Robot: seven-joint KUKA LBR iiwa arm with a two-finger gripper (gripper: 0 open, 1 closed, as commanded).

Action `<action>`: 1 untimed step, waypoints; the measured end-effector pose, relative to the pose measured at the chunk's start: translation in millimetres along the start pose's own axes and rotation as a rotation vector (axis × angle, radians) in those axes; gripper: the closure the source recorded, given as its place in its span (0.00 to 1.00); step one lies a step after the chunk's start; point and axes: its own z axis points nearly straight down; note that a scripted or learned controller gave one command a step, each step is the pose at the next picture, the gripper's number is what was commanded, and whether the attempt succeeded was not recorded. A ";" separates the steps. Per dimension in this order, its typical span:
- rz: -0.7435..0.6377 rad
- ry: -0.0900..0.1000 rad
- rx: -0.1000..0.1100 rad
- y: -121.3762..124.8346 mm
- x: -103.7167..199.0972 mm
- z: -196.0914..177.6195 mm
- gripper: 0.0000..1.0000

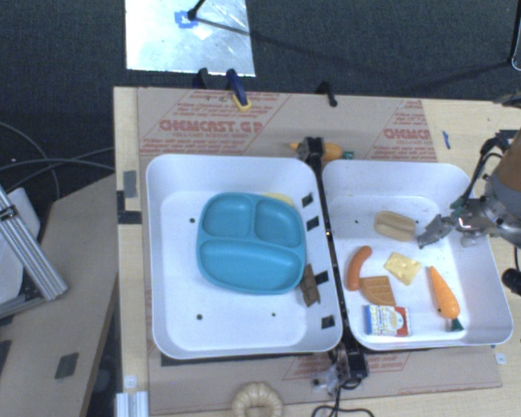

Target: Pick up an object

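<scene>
Hovering at right edge of right bin (482, 185), gripper (443, 228) sitting low over upper right part of bin floor. Fingers looking spread, one dark tip (428, 235) pointing left toward bun, other near bin wall; nothing pinched between them.

Lying in right bin: tan bun or bread roll (395, 225) just left of gripper, closest candidate. Below it yellow cheese wedge (403, 268), red-orange sausage (358, 268) leaning along divider side, brown cracker or toast square (378, 290), small printed carton (386, 321) near front wall, orange carrot (444, 295) toward right front. All apart or barely touching, cracker just above carton.

Sitting in left bin (169, 233): blue divided plate (250, 241), something pale yellow peeking behind its upper rim, small brown piece (310, 287) beside divider. Cardboard sheet covering worktop (269, 115) under both bins.

Judging handling: all looking like toy food, likely light and rigid plastic, smooth, somewhat slippery. Bun rounded, probably needing a pinch across short axis at middle to avoid squirting out. Carrot tapering, best taken at thick orange end, not thin green tip. Cheese and cracker flat, hard to get under. Carton boxy, easiest flat sides.

Judging stage: approaching, no grasp yet. Risking nudging bun sideways instead of closing around it.
</scene>
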 end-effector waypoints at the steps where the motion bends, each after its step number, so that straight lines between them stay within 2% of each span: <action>1: 0.000 0.001 0.001 -4.2 9.1 47.8 0.00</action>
